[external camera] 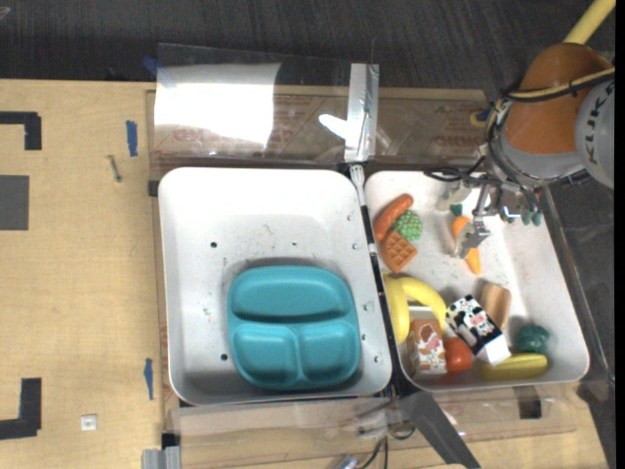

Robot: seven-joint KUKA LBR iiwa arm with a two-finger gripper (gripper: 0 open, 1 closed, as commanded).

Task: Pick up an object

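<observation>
The hand point(477, 225) hangs over the right bin point(566, 291) by a carrot point(474, 259); I cannot tell its grip.

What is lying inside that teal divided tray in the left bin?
The teal tray shows three bare compartments with no items in them. Whatever lies beneath it on the left bin's floor is covered.

- A robot lab or test cell, not a home or a shop.
- A plywood bench point(78, 291) carries black tape marks and small blue tape tabs, like calibration marks.
- Two shallow white bins point(186, 262) sit side by side, divided by a clear plastic wall with a metal strip point(361, 115).
- A grey industrial arm with an orange band point(557, 106) and loose cables reaches in from the right.
- Toy food point(410, 291) lies heaped in the right bin, and a teal compartment tray point(291, 325) in the left, like practice props.
</observation>
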